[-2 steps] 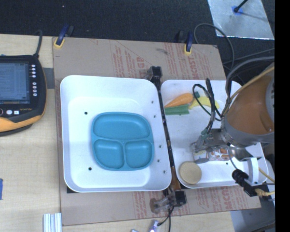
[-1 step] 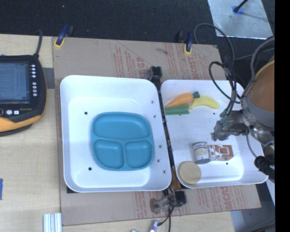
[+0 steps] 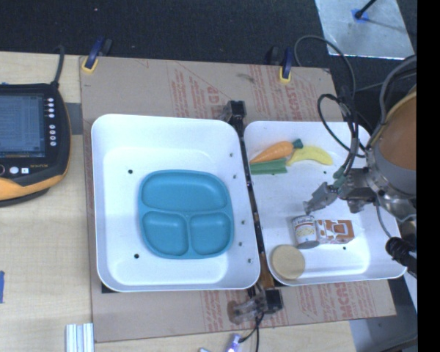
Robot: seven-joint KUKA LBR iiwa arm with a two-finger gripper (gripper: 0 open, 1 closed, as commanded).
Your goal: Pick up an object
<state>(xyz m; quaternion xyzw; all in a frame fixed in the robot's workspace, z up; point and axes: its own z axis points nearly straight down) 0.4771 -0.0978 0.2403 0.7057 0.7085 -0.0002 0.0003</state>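
The right bin [image 3: 279,134] holds an orange carrot [image 3: 273,151], a green piece [image 3: 268,167] below it, a yellow banana [image 3: 315,155], a small can lying on its side [image 3: 320,232] with a white and orange label, and a round tan disc [image 3: 287,262]. My gripper [image 3: 324,196] hangs over the right bin, just above the can and below the banana. Its fingers point left and appear spread, with nothing between them.
The left bin [image 3: 110,196] holds a blue divided plate [image 3: 185,213]. A teach pendant [image 3: 22,141] lies on the bench at far left. Cables [image 3: 337,108] loop over the right bin's back edge. Clamps sit at the board's back edge.
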